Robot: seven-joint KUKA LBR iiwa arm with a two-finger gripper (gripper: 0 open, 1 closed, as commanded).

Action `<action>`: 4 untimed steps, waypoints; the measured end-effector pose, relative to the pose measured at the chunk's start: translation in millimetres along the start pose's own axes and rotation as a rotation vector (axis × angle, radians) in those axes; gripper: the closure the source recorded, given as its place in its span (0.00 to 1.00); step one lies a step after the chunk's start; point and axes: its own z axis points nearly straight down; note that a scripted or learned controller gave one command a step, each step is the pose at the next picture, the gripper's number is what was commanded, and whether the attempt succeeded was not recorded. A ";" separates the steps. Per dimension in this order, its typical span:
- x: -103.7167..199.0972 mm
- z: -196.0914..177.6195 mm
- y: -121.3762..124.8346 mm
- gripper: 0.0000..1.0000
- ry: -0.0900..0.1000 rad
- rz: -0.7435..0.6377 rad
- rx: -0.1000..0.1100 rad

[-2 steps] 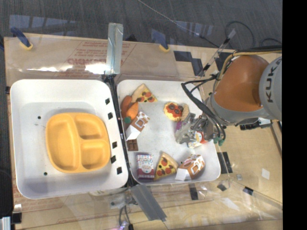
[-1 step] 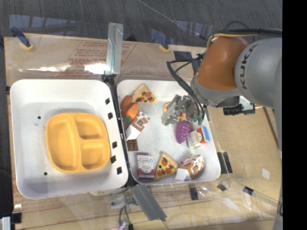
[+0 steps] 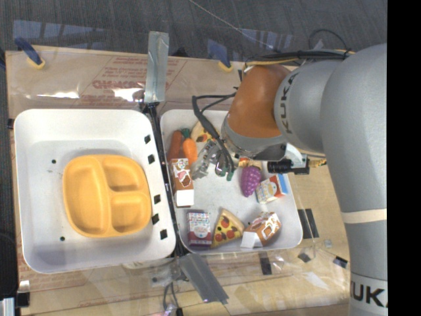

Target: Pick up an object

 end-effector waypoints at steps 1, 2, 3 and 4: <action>-37.0 -188.9 21.2 1.00 -0.011 0.017 -0.005; 30.7 7.9 -62.7 1.00 0.003 -0.156 -0.002; -60.8 -45.7 -27.4 1.00 -0.005 -0.063 -0.002; -59.5 -43.6 -27.6 0.00 -0.001 -0.063 -0.001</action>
